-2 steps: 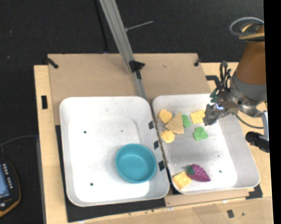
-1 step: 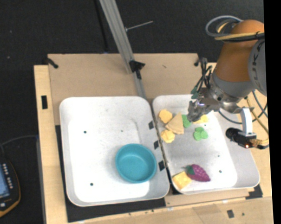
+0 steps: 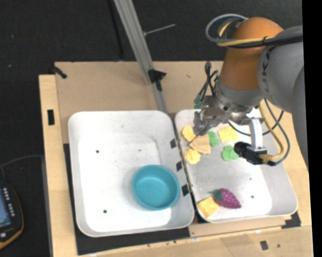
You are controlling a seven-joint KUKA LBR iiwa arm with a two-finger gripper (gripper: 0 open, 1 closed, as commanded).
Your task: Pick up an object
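Note:
My gripper (image 3: 203, 126) hangs low over the back left part of the right bin (image 3: 260, 198), just above a cluster of small toy foods. Under and beside it lie a yellow piece (image 3: 188, 133), a tan piece (image 3: 200, 145) and another yellow piece (image 3: 192, 157). A yellow block (image 3: 227, 134) and green pieces (image 3: 229, 154) lie to its right. At the front of this bin rest a purple grape bunch (image 3: 227, 198) and a yellow wedge (image 3: 208, 206). Nothing shows between the fingers.
The left bin (image 3: 97, 138) holds a teal bowl (image 3: 155, 186) near its front right. A slanted metal pole (image 3: 140, 49) rises behind the bins. The arm's orange band (image 3: 248, 52) and cables loom over the right bin's back edge.

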